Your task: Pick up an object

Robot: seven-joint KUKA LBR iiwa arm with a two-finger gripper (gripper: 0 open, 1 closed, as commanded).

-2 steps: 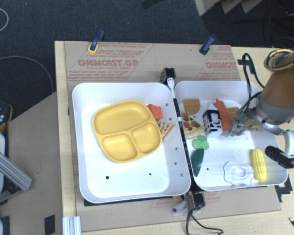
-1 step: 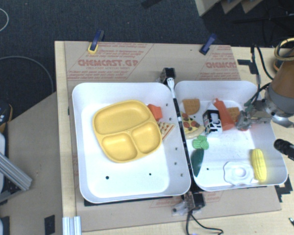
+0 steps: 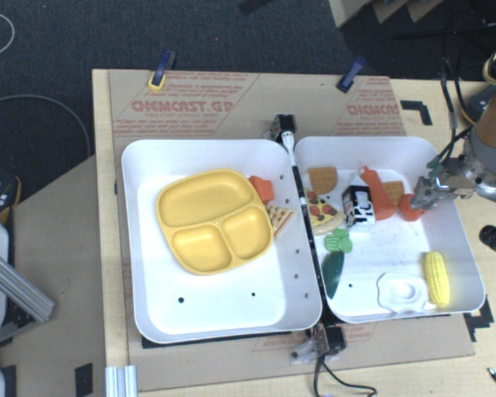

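Note:
My gripper point(image 3: 422, 195) hangs over the right edge of the right bin point(image 3: 455, 246), reaching in from the right. Just below and left of its tip lies a small red toy piece point(image 3: 408, 212), touching or nearly touching it. An orange carrot-like toy point(image 3: 383, 193) lies just left of that. Further left are a black-and-white toy point(image 3: 358, 207), a pizza slice point(image 3: 323, 212) and a piece of toast point(image 3: 321, 178). Nearer the front of the bin are a yellow corn cob point(image 3: 436, 277), a fried egg point(image 3: 402, 291), a green leafy toy point(image 3: 338, 241) and a dark green cucumber point(image 3: 331, 273).
The left bin point(image 3: 149, 296) holds a yellow divided plate point(image 3: 213, 220), an orange piece point(image 3: 262, 188) and a waffle wedge point(image 3: 279, 217). Both bins sit on a cardboard-covered bench point(image 3: 231, 102). Cables hang at the right by the arm.

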